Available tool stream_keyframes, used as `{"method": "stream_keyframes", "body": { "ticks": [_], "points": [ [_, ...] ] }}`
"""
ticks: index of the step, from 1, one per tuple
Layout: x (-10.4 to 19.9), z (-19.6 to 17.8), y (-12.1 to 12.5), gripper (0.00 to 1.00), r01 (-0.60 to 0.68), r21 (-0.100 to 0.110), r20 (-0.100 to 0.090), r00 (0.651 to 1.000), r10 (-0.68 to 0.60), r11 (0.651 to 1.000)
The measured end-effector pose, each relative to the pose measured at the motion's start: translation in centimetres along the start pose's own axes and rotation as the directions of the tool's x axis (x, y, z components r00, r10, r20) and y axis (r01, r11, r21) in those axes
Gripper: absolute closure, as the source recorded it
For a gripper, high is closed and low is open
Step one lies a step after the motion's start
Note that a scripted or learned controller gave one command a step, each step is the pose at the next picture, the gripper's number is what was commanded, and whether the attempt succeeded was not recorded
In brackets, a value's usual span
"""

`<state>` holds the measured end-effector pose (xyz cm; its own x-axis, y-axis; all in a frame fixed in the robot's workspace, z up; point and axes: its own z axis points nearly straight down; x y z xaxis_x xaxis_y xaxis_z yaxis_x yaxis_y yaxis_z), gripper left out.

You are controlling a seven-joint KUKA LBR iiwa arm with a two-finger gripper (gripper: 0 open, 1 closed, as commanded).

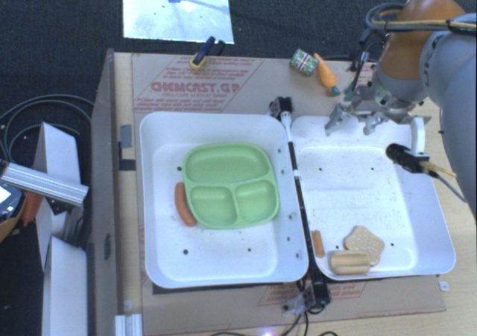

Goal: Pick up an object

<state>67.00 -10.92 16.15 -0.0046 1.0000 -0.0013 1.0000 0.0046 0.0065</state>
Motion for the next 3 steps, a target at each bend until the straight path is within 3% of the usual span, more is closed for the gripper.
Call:
{"method": "stream_keyframes", "body": {
  "ticks": [1, 2, 3],
  "points": [
    [-0.2, 7.7, -3.5, 0.00, -0.003, 0.006, -0.001, 1.000, 0.003, 1.000],
    [-0.2, 6.6, -3.4, 1.00, -0.002, 0.002, -0.001, 1.000, 0.002, 1.000],
    [-0.2, 6.6, -3.4, 0.00, -0.002, 0.002, -0.001, 1.000, 0.002, 1.000]
  ]
}}
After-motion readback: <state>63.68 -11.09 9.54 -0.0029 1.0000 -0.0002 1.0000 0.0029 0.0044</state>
